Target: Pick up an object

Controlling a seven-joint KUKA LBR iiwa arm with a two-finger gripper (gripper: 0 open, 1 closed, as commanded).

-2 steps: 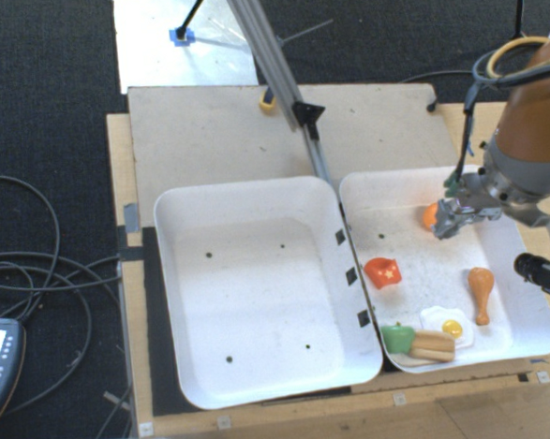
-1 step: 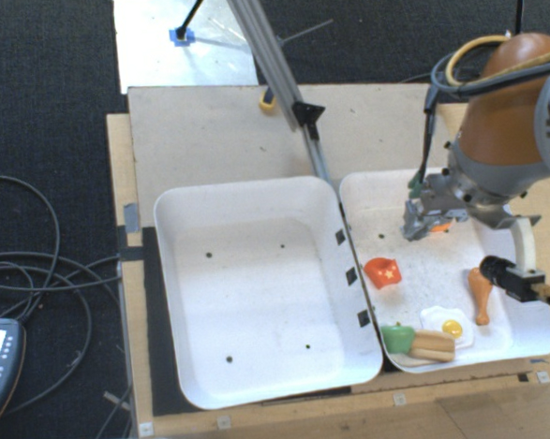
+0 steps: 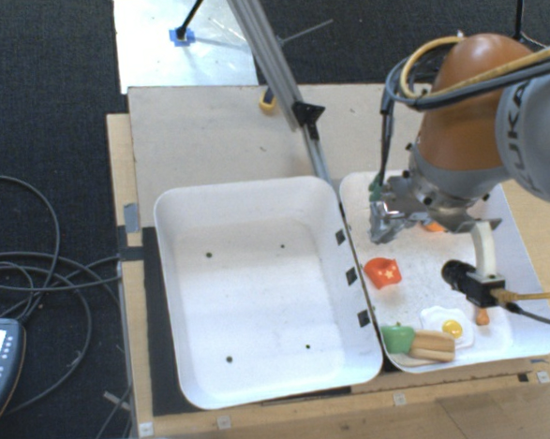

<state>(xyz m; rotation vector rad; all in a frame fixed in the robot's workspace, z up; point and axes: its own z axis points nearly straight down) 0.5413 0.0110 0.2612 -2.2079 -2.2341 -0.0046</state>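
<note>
Gripper [image 3: 385,223] poised low in the right bin [image 3: 537,336], nothing seen between its fingers.

Whether the pincer stands apart or together I cannot tell — the wrist hides it. Just below it lies a small red piece [image 3: 383,272], the likeliest target; further toward the near rim sit a green piece [image 3: 397,338], a tan bread-like roll [image 3: 431,346] and a toy fried egg [image 3: 449,325], touching. The left bin [image 3: 176,211] lies beside.
</note>
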